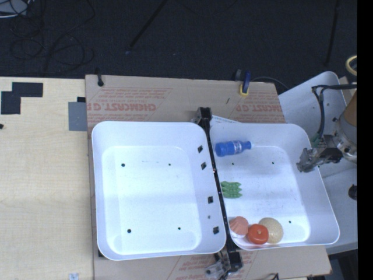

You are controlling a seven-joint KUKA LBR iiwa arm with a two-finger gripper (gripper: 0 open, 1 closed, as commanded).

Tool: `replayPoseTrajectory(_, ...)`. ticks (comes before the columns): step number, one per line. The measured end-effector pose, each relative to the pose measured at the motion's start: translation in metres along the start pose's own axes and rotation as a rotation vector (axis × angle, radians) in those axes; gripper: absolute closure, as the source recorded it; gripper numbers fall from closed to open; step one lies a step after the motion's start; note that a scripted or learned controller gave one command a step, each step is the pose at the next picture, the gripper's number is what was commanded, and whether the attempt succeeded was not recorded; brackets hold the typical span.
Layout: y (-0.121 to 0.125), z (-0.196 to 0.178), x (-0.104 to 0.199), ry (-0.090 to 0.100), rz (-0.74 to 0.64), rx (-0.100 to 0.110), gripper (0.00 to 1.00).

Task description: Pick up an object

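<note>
1. I see a blue bottle (232, 148) lying on its side near the top of the right bin (294, 206). Its cap end points right.
2. Below the bottle, close to the bin's left wall, there is a small green thing (231, 189). It sits by itself, away from the rest.
3. At the bottom of the same bin I see three round things in a row. A pink ball (238, 225) is on the left. A red ball (257, 234) is in the middle. A tan ball (271, 228) is on the right. The red one touches both the pink one and the tan one.
4. The gripper (307, 160) is at the right edge of the right bin, about level with the bottle. It is well apart from all the things in the bin. Nothing is in it that I can see.
5. I cannot tell how the gripper is set. It looks too small and dark from here.
6. The arm (345, 134) comes in from the right side, and some dark cables loop over it.
7. The left bin (151, 188) sits right beside the right bin. Their walls meet in the middle, with a black strip (213, 174) along the join.
8. Both bins rest on a brown cardboard sheet (145, 101) with red writing on it.
9. The cardboard lies on a pale wooden tabletop (41, 185).
</note>
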State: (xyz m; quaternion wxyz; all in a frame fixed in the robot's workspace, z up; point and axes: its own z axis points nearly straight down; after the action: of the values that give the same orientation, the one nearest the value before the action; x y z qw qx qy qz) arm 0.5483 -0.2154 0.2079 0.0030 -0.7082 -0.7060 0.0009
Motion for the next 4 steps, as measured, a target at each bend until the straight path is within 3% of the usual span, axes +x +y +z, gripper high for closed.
replayPoseTrajectory(1, 0.0, 0.0, 0.0, 0.0, 0.001, 0.001, 0.0)
replayPoseTrajectory(2, 0.0, -0.01, -0.001, 0.001, 0.0, 0.001, 1.0)
replayPoseTrajectory(3, 0.0, -0.009, -0.001, 0.001, 0.0, 0.001, 0.0)
replayPoseTrajectory(4, 0.0, -0.019, -0.001, 0.002, -0.001, 0.001, 1.0)
